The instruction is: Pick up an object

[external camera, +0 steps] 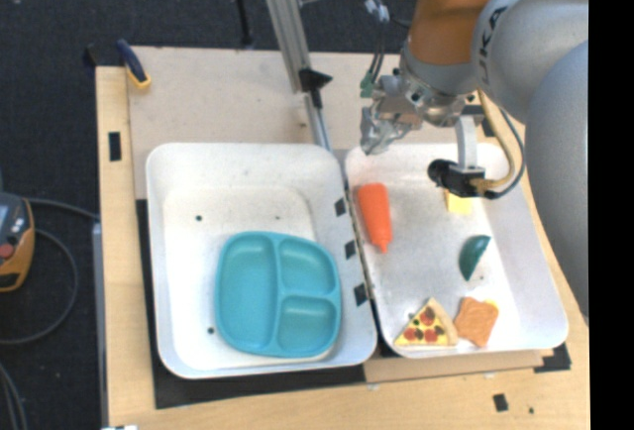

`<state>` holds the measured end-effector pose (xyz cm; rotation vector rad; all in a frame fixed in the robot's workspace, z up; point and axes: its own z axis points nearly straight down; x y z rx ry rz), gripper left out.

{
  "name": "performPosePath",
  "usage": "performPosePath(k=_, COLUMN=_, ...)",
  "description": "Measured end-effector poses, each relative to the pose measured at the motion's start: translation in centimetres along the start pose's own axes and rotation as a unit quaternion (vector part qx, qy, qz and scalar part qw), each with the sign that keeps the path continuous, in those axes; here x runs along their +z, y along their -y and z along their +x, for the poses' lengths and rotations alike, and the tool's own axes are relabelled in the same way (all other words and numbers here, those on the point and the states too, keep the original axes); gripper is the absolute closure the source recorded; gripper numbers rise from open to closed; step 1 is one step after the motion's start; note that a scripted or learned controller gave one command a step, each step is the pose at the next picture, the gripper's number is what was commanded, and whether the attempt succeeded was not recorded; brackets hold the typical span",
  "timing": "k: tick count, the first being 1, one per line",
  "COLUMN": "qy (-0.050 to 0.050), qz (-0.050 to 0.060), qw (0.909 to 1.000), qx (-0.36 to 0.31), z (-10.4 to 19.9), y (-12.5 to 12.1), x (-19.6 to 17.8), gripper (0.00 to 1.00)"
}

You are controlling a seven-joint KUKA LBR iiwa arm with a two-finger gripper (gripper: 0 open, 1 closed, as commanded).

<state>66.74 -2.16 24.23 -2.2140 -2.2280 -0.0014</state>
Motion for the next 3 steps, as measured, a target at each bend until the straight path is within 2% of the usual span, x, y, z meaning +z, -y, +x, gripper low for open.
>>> performPosePath(k=2, qy=0.000, qz=-0.001, qw=1.0000, qx=0.000, z=9.5, y=-1.4, x=-0.4, gripper=1.00)
performPosePath(k=3, qy=0.001, qz=0.000, qw=1.0000, qx=0.002, z=9.1, y=-1.4, x=-0.4, gripper=0.00)
